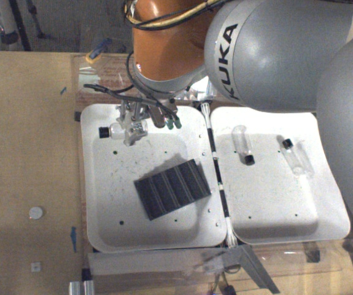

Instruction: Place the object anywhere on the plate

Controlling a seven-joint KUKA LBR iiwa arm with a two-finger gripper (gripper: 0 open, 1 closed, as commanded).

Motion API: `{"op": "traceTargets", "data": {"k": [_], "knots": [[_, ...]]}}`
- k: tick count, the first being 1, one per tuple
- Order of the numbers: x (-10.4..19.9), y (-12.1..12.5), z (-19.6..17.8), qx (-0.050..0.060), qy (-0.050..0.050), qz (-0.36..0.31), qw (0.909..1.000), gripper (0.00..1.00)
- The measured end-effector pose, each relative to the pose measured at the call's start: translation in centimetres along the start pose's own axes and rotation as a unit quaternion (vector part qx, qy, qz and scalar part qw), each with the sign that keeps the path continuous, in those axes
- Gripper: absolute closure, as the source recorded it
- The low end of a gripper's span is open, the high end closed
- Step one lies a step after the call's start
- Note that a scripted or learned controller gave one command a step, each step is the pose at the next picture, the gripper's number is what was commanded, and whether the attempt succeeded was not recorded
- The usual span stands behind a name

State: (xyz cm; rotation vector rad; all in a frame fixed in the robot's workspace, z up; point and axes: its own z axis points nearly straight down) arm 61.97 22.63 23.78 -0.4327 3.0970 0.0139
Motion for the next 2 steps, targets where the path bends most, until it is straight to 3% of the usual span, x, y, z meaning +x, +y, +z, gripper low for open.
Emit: {"op": "traceTargets", "data": {"k": [2], "knots": [[-0.4, 0.1, -2.3, -0.003, -0.008, 0.002, 1.0, 1.0]]}}
